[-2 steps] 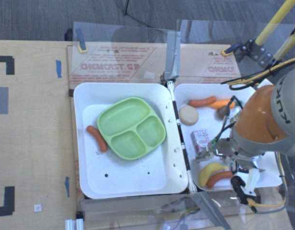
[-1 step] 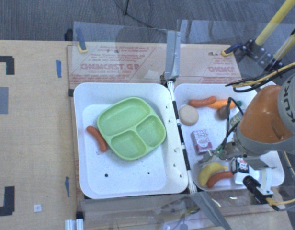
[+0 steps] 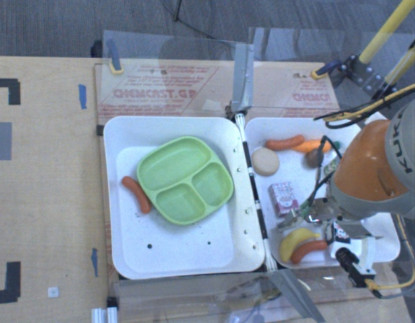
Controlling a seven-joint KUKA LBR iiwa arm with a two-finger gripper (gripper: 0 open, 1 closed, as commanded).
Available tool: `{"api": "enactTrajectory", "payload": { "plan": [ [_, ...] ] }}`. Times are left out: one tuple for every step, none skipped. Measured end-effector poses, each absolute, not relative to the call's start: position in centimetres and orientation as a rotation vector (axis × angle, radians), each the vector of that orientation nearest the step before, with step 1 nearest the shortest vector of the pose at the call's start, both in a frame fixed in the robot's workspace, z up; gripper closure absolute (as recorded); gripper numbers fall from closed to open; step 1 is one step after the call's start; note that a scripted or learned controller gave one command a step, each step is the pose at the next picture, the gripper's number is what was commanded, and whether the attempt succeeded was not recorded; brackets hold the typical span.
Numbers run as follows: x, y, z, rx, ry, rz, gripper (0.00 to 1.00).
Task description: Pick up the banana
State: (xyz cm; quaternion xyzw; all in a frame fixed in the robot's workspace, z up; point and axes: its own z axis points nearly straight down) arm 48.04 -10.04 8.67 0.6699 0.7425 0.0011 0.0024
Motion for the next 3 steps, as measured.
{"api": "enactTrajectory", "payload": {
  "plan": [
    [47.9, -14.4, 8.9, 2.168, 2.271, 0.000, 0.00],
    [48.6, -9.5, 8.7, 2.058, 2.368, 0.005, 0.00],
    [48.6, -9.5, 8.7, 2.059, 2.368, 0.005, 0.00]
  ]
}}
